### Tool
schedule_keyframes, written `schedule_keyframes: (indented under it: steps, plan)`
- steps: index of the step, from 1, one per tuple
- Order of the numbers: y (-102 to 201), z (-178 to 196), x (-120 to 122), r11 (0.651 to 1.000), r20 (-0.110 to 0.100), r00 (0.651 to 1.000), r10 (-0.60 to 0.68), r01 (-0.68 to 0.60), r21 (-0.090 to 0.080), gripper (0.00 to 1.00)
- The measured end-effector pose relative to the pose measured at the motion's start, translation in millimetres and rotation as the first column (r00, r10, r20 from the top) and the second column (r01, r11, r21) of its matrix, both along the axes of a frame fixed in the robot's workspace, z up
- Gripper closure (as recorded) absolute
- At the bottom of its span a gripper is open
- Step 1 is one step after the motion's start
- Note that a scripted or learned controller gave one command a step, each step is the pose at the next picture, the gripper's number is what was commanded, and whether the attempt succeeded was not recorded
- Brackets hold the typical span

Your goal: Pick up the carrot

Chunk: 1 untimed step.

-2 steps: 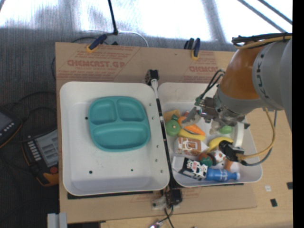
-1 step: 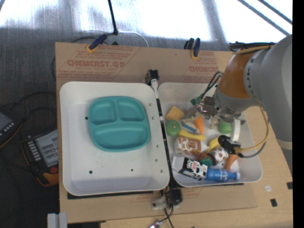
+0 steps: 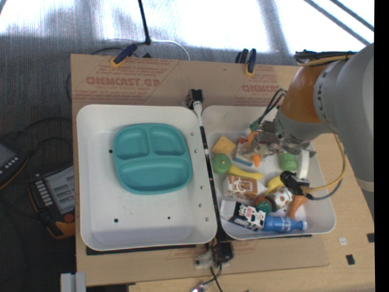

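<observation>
Two white bins sit on the bench (image 3: 121, 78): the left bin (image 3: 91, 181) holds one teal tray (image 3: 152, 158), the right bin (image 3: 322, 215) a heap of toys. One carrot (image 3: 296, 206) lies near its right wall, beside one blue bottle (image 3: 282, 225). The claw (image 3: 267, 142) hangs over the heap; its grip cannot be told.

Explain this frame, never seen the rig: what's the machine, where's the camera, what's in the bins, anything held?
One fixed camera looks down at a slant on a bench. The grey arm with an orange band reaches in from the right; its gripper sits low over the right bin, among toy items: a blue bottle, a yellow block, a green piece and an orange carrot-like piece near the front. The left bin holds a teal divided tray. Whether anything is held can't be seen.
</observation>
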State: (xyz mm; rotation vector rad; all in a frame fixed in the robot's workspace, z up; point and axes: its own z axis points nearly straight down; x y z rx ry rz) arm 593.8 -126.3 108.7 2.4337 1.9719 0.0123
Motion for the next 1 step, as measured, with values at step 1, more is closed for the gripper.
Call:
schedule_keyframes:
  steps: [1]
  plan:
    - [79.0, 96.8, -25.5, 0.996, -0.014, 0.996, 0.090, -0.090, 0.003, 1.00]
